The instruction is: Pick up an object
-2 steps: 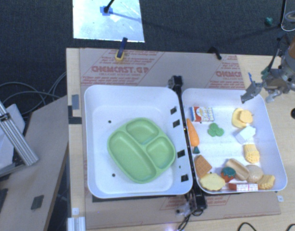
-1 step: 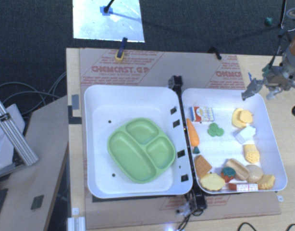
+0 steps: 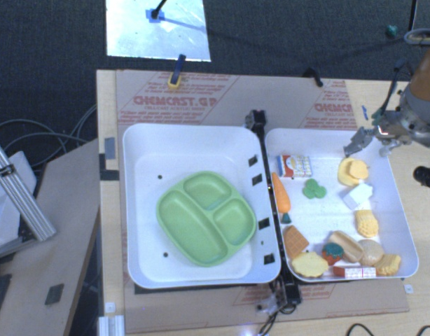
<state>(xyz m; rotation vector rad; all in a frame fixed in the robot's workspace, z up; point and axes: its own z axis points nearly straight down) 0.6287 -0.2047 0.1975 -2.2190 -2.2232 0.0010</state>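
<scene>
The right bin (image 3: 400, 208) holds several toy foods: a small red-and-white carton (image 3: 294, 165), an orange carrot (image 3: 281, 193), a green piece (image 3: 314, 188), a yellow piece (image 3: 353, 171), a white block (image 3: 357, 196) and a yellow ridged piece (image 3: 366, 223). More food pieces crowd its near edge, among them a tan cracker (image 3: 295, 240) and a bread roll (image 3: 347, 243). My gripper (image 3: 371, 145) hangs above the bin's far right corner, just beyond the yellow piece. Its fingers are spread open with nothing between them.
The left bin (image 3: 148, 152) holds a green divided plate (image 3: 206, 218). A black hinge strip (image 3: 265, 187) runs between the bins. Cardboard (image 3: 201, 100) lies under both. A metal frame (image 3: 19, 194) stands at the left, and a yellow clamp (image 3: 176, 78) sits at the back.
</scene>
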